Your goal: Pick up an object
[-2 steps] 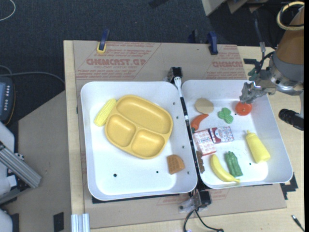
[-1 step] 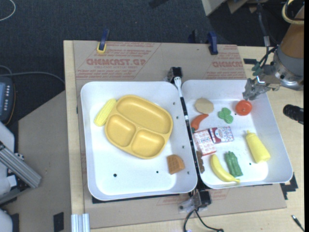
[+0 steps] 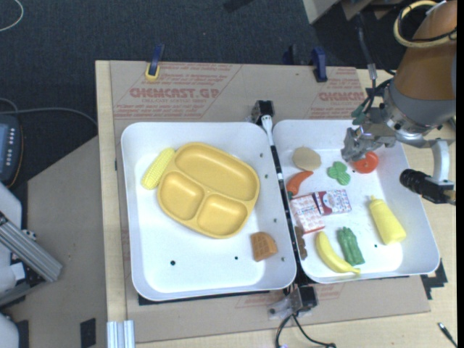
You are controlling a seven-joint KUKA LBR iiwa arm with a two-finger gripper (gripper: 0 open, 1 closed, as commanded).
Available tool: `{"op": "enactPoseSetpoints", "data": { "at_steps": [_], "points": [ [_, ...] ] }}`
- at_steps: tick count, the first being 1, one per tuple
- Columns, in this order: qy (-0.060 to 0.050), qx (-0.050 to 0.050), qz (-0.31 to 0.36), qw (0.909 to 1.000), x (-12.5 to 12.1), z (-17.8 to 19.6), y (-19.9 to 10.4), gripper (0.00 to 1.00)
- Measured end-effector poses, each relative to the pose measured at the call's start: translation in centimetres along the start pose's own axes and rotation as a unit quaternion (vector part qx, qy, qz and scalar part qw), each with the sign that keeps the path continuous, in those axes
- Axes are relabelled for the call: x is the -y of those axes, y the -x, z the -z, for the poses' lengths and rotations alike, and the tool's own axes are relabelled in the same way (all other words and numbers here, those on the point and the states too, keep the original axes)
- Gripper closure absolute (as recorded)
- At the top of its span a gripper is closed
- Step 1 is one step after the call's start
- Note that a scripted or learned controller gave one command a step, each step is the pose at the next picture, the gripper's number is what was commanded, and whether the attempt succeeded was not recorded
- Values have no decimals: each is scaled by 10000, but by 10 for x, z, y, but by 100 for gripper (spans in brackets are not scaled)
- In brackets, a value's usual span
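My gripper (image 3: 357, 151) hangs over the back right part of the right bin (image 3: 424, 249), just above a red tomato slice (image 3: 367, 164) that it partly covers. A green leafy piece (image 3: 338, 171) lies just left of the tomato. Further toys in that bin: a tan potato (image 3: 307, 157), a red pepper (image 3: 298, 180), a red-and-white packet (image 3: 320, 205), a yellow mustard bottle (image 3: 386, 220), a banana (image 3: 332, 254) and a green vegetable (image 3: 351, 246). Nothing shows between the fingers.
The left bin (image 3: 145, 267) bears a yellow divided plate (image 3: 206, 188), a corn cob (image 3: 157, 168) at its left and a brown waffle piece (image 3: 264, 246) near the front right. A black divider (image 3: 276, 172) runs between the bins. Clamps stand at the board's back edge.
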State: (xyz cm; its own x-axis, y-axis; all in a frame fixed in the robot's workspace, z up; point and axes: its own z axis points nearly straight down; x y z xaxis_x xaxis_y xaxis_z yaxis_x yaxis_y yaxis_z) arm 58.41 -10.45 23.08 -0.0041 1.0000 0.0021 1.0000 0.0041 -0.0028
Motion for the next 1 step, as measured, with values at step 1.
{"op": "enactPoseSetpoints", "data": {
  "at_steps": [1],
  "points": [
    [0, -5, 10, 10000, 17, 5, -57, 100]
  ]
}}
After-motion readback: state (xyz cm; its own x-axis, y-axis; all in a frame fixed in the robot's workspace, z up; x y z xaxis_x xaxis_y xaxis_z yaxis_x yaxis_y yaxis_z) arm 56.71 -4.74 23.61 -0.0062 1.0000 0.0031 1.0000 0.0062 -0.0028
